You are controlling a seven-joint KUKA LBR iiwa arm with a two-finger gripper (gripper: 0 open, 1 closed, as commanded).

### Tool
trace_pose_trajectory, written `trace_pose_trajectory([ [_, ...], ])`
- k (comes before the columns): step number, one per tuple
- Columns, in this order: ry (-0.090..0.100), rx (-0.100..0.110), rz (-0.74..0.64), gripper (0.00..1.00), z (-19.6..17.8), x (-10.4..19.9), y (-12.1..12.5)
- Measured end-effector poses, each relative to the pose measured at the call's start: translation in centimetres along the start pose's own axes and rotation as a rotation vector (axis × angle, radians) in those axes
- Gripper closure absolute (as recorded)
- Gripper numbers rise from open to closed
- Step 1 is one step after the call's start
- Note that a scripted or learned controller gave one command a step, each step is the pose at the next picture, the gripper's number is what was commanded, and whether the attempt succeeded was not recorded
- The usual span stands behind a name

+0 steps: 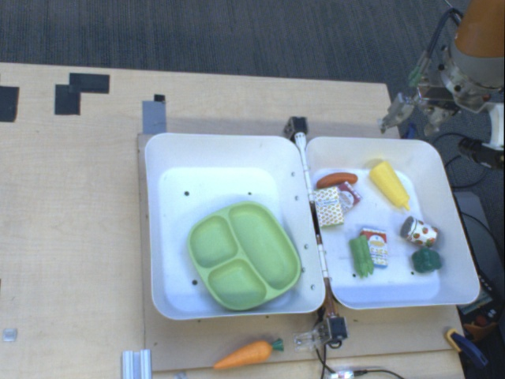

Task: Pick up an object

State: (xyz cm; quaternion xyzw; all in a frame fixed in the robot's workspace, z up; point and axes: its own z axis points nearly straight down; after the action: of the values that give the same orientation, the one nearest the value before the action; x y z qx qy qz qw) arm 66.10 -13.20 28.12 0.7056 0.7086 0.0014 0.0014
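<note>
Camera view, starting at the near edge of the bench [71, 235]: a toy carrot [247, 354] lies on the wood just outside the bins, in front of the left bin [158, 235], with a small clip and wires [327, 332] beside it at the near end of the seam between the bins. In the left bin a green divided plate [245, 255] with three compartments sits tilted toward the near right corner. The right bin [454, 235] holds all the small objects: nearest are a dark green broccoli-like piece [426, 261] and a green pickle-shaped toy [360, 256], which touches a small printed carton [375, 245] on its right. Just beyond the broccoli lies a small spotted cup [419, 231] on its side; its markings are too small to read. Farther back, a patterned packet [330, 208] rests by the seam, touching a clear wrapper [349, 196] whose outline is hard to make out against the white. Behind them lies a red sausage [337, 180], and to the right a yellow toy, possibly corn or a banana, [390, 184] lies slanted. The gripper [414, 115] hangs beyond the far right rim of that bin, over the bench edge, well apart from every object; nothing sits between its fingers, which appear spread apart, though their tips blur against the dark floor. The orange-banded arm [480, 30] is cut off by the upper right corner.
</note>
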Motion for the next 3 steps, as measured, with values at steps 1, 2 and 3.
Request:
trace_pose_trajectory([
  [1,-0.001,0.003,0.002,0.00,8.6,-5.4,-4.7],
  [2,-0.002,-0.004,0.002,0.00,17.9,-2.1,-5.4],
  [3,-0.001,-0.002,0.003,0.00,19.4,-1.3,-12.8],
])
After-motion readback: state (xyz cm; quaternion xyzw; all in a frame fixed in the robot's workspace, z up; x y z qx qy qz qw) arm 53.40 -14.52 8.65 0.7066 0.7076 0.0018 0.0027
